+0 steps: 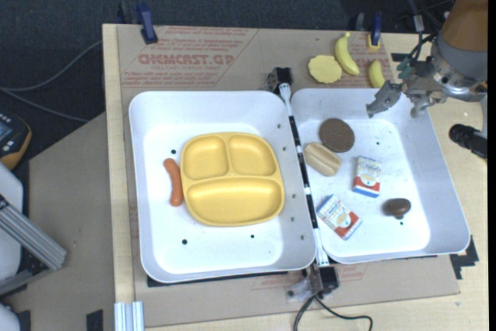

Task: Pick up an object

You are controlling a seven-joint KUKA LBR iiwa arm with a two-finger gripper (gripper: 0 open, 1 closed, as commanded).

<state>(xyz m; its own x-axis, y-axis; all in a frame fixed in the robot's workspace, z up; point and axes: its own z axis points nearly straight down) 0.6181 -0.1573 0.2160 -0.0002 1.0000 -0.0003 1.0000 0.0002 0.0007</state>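
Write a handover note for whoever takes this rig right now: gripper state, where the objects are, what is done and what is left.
Gripper: open, holding nothing, above the right bin's far edge.
Right bin: brown cookie, bread roll, two small cartons, dark brown lump.
Left bin: yellow divided plate, sausage beside it.
On the board beyond the bins: banana, yellow chip-like piece, small yellow piece.
Done: nothing picked up.
Left: descend, close on one object, lift; the cookie looks nearest.
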